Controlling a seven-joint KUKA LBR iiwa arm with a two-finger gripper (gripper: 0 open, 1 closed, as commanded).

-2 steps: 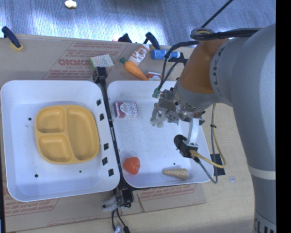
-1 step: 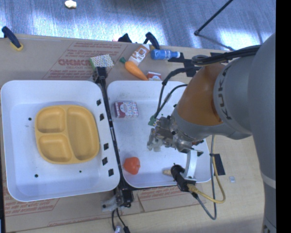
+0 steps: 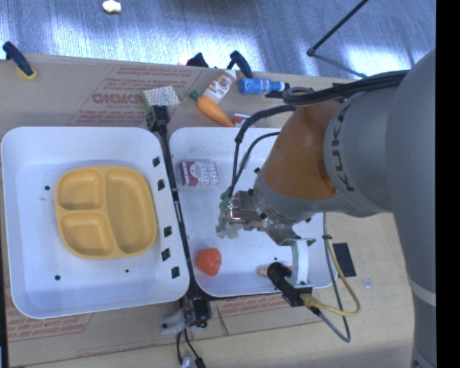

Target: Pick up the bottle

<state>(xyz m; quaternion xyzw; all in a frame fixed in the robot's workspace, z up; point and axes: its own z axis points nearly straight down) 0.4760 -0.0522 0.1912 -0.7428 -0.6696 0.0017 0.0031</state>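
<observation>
Arm: the grey arm with its orange band is reaching in from the right and is hanging over the right bin (image 3: 215, 286), covering much of that bin's right half.
Gripper: the gripper (image 3: 234, 217) is hovering low over the middle of the right bin, pointing toward the divider between the two bins.
Claw state: it is not showing clearly from above, so whether it is wide or narrow cannot be told; nothing is showing in its grasp.
Bottle: what looks like the bottle (image 3: 219, 87), white with an orange label, is lying tilted on the cardboard behind the right bin, outside both bins and well apart from the gripper.
Carrot: an orange carrot (image 3: 213, 110) is lying just in front of the bottle, near the right bin's far rim.
Blue item: a blue cylinder-shaped item (image 3: 254, 87) is lying just right of the bottle.
Carton: a small red and white carton (image 3: 198, 172) is sitting in the right bin's far left part, near the gripper.
Red fruit: a round red-orange fruit (image 3: 208, 261) is resting in the right bin's near left corner.
Left bin: the left bin (image 3: 23, 175) is holding a yellow divided plate (image 3: 106, 211) lying flat near its middle.
Cable: a yellow cable (image 3: 339, 310) is looping below the arm at the right bin's near edge.
</observation>
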